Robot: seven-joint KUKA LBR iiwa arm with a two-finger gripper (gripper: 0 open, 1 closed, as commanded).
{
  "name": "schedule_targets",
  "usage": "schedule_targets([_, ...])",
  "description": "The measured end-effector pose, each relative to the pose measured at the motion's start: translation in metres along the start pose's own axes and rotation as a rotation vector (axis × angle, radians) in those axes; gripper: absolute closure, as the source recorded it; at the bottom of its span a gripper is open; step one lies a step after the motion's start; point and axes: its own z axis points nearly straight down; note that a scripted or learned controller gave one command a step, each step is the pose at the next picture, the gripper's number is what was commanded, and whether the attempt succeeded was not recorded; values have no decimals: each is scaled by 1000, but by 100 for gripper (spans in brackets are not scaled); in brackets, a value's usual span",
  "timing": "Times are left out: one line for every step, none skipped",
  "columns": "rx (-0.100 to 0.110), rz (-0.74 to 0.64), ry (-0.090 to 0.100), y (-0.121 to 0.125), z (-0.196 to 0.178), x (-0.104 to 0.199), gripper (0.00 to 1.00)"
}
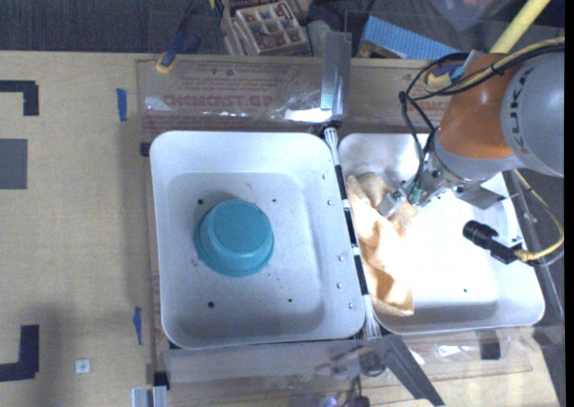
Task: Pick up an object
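Orange-tan cloth (384, 248), 1 pc, lies crumpled along the left wall of the right bin (466, 307), running from near the top-left corner down to the bottom-left. Gripper (405, 197) sits low over the cloth's upper part, tip touching or just above it; can't tell if the fingers are apart or together, too small & blurred. Arm (502, 118), grey w/ orange band, comes in from the right over the bin's top-right. Left bin (170, 172) holds 1 teal bowl (235, 237), upside down, a bit left of centre. 2 white bins total, side by side on the desk (63, 244). Boxes & clutter (265, 11) behind the bins.
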Motion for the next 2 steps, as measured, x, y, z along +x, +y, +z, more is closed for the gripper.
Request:
schedule_targets([-4, 3, -3, 0, -11, -2, 100])
schedule_targets([11, 244, 2, 62, -84, -4, 100])
